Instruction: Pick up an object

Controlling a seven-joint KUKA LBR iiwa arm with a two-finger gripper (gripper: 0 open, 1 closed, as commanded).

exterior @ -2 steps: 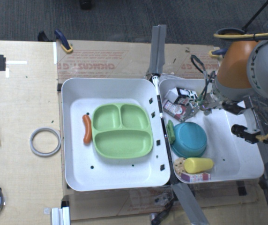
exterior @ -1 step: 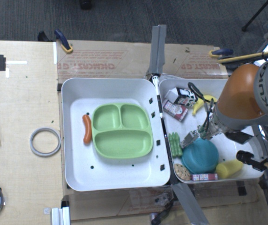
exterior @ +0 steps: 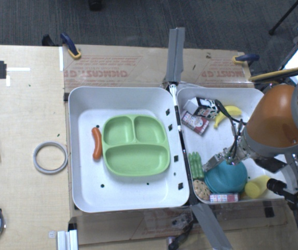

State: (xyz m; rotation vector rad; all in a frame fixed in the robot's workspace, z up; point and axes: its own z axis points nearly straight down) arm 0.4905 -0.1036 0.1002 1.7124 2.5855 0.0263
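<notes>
You have two white bins side by side; the left bin [exterior: 81, 155] holds a big green tray [exterior: 136, 145] with three parts, and a small orange sausage toy [exterior: 96, 142] lies just beside the tray on its left; the right bin [exterior: 253, 94] is crowded, and the arm [exterior: 276, 121] leans over it from the right; under the arm sits a teal bowl [exterior: 226, 178], the biggest thing in that bin; the gripper [exterior: 223, 159] is low down, right at the bowl's top left edge, maybe touching it; you cannot tell from here if it is open or closed, and you cannot see anything held in it; so my guess is the pick is not done yet, and the grab and the lift are still to come; near the bowl you see a yellow lemon toy [exterior: 257, 187] to its right, a green bean toy [exterior: 195, 166] to its left, a banana [exterior: 227, 113] further back, and a small cookie [exterior: 201, 190] by the front wall.
</notes>
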